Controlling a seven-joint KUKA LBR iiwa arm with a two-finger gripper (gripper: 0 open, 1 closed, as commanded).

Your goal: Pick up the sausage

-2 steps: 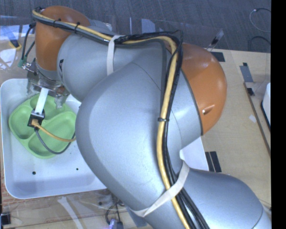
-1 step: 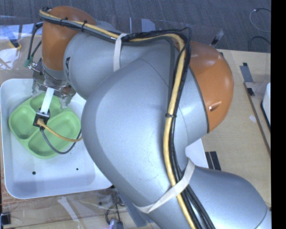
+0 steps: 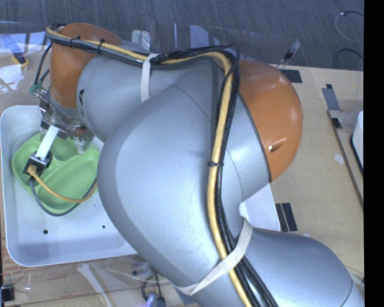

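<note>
Camera view sets the gripper [image 3: 64,130] low over a green thing [image 3: 70,171] in the left-hand bin [image 3: 25,248], apparently mid-reach; jaws' state and the sausage's place I cannot tell, so locating it comes next.

We see a smooth grey arm [image 3: 173,171] with rounded orange caps [image 3: 278,120]; beside the larger cap, yellow and black cables [image 3: 221,139] run under white straps [image 3: 144,75].

The pale bench [image 3: 317,146] bears a white bin [image 3: 32,251].
</note>
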